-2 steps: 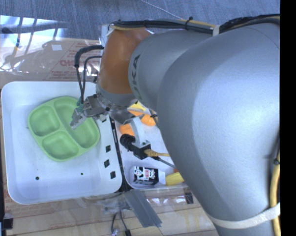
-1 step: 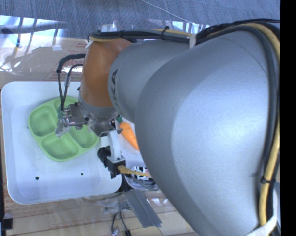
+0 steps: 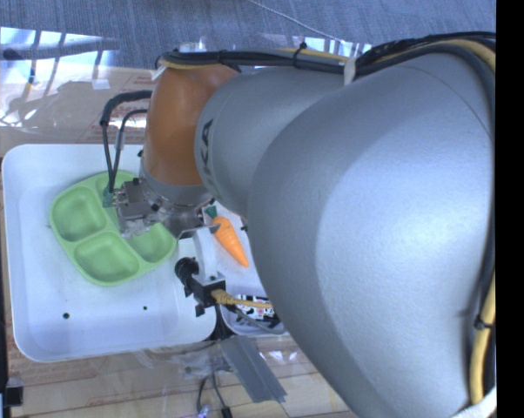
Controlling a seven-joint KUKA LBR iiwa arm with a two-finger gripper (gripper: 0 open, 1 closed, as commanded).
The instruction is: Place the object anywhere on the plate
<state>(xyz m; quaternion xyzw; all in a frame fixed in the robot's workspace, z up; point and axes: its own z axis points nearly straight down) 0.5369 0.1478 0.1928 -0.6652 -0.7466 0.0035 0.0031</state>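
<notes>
Left bin point(image 3: 36, 320): green plate point(image 3: 105, 259), three compartments, lies flat. My pincer point(image 3: 140, 212) hangs over plate's right side; how far open, cannot tell; nothing seen in hold. Right of plate: orange carrot point(image 3: 231, 240), toy by look, lying aslant beside my arm point(image 3: 349, 198), partly hidden. Judgement: light, stiff, smooth plastic, may slip. Take hold across thick middle, not tapered tip.

Readable text: none could be made out anywhere
Arm point(image 3: 358, 233): its grey shell bore a dark mark near the orange band point(image 3: 171, 129), too skewed and small to be read
Green plate point(image 3: 105, 225): no lettering showed
White bin point(image 3: 36, 259): no label or number showed, only small dark dots
</notes>
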